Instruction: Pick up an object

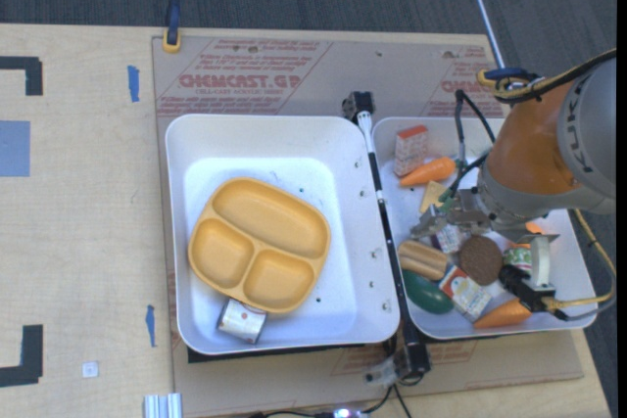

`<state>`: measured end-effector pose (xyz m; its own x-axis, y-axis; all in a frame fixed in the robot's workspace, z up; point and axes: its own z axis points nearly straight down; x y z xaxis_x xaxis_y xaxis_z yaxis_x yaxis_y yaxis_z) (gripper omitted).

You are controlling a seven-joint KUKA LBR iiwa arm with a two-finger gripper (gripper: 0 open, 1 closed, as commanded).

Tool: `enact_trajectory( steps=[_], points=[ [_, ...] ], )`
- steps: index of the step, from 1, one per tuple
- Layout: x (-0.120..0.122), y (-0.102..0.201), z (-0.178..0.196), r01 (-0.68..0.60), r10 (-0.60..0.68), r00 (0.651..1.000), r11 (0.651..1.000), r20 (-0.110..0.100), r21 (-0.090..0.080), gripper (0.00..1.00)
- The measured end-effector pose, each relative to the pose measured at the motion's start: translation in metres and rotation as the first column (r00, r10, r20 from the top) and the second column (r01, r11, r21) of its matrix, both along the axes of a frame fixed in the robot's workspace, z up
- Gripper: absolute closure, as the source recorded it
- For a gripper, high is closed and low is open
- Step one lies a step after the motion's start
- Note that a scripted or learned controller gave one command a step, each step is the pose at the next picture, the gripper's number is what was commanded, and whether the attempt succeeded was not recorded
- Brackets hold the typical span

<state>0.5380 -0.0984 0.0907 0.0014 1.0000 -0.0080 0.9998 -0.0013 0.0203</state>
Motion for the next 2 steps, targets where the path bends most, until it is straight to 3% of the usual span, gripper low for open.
enact_trajectory(
  steps=[1,2],
  points=[
    [0.003,0.003,0.012,-0.002,0.002,1.000,1.000,0.006,0.005,1.00],
    [-0.011,0.085,0.095,-0.003,0.003,1.000,1.000,-0.018,0.009,1.00]
  ],
)
